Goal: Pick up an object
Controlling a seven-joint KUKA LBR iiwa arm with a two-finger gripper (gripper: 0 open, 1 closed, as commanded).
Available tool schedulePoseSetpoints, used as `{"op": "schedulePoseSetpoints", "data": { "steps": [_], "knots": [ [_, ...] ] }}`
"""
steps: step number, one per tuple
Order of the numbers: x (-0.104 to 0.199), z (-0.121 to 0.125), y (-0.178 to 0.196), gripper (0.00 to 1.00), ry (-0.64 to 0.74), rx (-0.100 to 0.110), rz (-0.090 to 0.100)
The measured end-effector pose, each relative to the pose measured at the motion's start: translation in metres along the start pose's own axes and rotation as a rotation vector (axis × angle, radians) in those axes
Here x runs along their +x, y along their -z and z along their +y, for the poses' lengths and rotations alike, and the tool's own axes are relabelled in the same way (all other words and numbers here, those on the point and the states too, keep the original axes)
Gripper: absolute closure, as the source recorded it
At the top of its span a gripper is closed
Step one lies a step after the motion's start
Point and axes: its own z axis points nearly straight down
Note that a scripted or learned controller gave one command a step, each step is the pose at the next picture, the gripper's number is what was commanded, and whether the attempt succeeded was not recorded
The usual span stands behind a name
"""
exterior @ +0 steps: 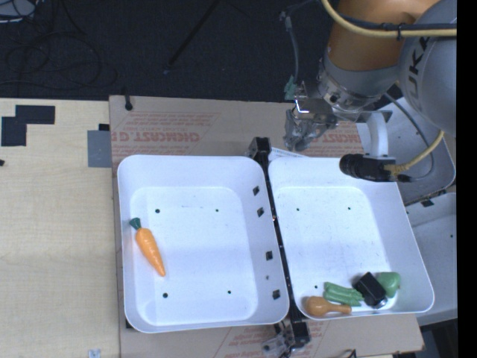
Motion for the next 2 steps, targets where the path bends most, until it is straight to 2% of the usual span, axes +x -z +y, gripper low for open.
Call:
{"op": "schedulePoseSetpoints", "data": {
  "steps": [1,2],
  "knots": [
    [0.090,-0.011,0.052,1.00,0.006,-0.010,0.002],
    [0.143,0.013,-0.013,1.00,0.000,0.002,-0.002]
  ]
}}
